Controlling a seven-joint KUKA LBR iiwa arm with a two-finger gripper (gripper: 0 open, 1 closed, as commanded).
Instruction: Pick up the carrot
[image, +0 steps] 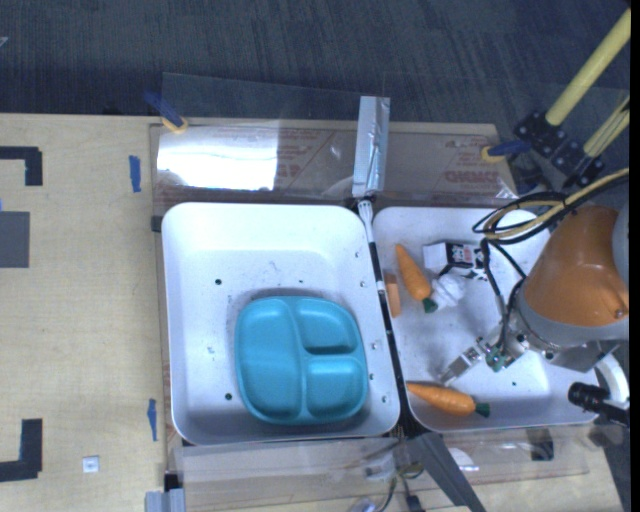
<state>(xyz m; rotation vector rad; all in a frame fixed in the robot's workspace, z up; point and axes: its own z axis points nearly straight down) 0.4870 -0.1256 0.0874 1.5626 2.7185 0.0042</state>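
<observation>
Item: right bin (560, 405), taken as landmark. Carrot (443, 398) is lying along its near wall, green tip pointing away from the divider; a second carrot (411, 273) is resting by the far-left corner beside a white object (447, 290). Gripper (478, 358) is hovering just above the near carrot, fingers seemingly spread, pinching nothing. Step: approaching. Next: lowering astride the carrot; the near wall is crowding it. The blue tray (300, 356) is sitting in the neighbouring bin.
</observation>
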